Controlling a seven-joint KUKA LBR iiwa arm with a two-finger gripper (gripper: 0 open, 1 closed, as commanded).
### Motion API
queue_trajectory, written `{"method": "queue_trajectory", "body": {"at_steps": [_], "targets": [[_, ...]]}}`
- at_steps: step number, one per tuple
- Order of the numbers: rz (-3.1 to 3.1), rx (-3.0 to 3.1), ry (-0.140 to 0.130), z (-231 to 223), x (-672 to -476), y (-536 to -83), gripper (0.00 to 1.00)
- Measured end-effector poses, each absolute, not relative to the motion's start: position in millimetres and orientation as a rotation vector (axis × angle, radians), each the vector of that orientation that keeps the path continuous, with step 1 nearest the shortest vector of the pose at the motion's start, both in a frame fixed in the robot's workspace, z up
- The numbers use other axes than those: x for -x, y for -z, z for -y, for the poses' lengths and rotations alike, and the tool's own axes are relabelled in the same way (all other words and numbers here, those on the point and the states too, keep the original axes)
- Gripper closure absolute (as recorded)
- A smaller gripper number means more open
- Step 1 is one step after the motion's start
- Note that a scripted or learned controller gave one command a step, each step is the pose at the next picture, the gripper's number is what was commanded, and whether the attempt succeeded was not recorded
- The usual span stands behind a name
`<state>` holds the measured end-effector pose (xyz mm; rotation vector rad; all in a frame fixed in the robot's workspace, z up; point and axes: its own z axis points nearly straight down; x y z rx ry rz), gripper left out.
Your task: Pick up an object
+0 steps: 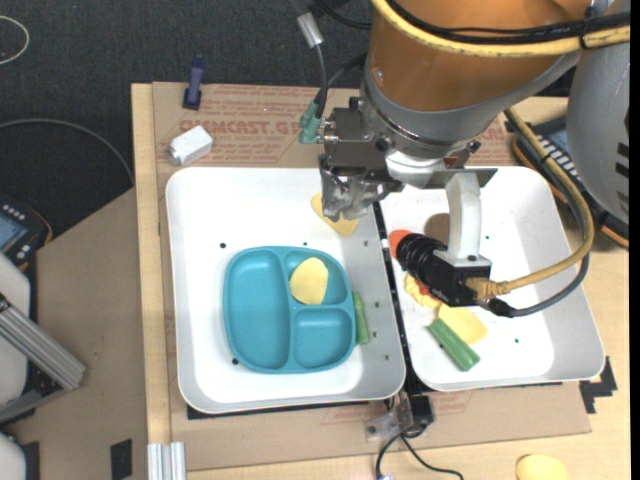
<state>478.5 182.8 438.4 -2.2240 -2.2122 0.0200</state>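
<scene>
My gripper [343, 208] hangs over the far right part of the left bin [195, 268], right above a pale yellow piece [340, 223] that peeks out beneath it. A teal divided plate [262, 313] lies in the left bin with a yellow round piece [310, 281] in its upper right compartment. A green stick [361, 320] lies along the plate's right side. In the right bin [560, 298] lie a green stick [455, 346], a yellow piece [467, 325] and a red-orange piece [402, 240], partly hidden by a black fitting on the arm.
A black hose fitting [440, 268] and a tan hose [560, 263] hang over the right bin. A small white block [190, 145] and a blue clip [194, 83] lie on the cardboard behind the left bin. The big orange arm body [470, 48] covers the upper right.
</scene>
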Motion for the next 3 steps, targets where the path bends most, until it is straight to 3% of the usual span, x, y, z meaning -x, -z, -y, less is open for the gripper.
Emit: {"method": "queue_trajectory", "body": {"at_steps": [1, 2, 3], "targets": [[2.212, 2.222, -0.022, -156.5, -477.8, -316.7, 1.00], [2.232, 2.221, 0.033, -186.8, -479.9, -487.9, 1.00], [2.224, 2.214, -0.012, -226.6, -478.3, -406.2, 1.00]]}}
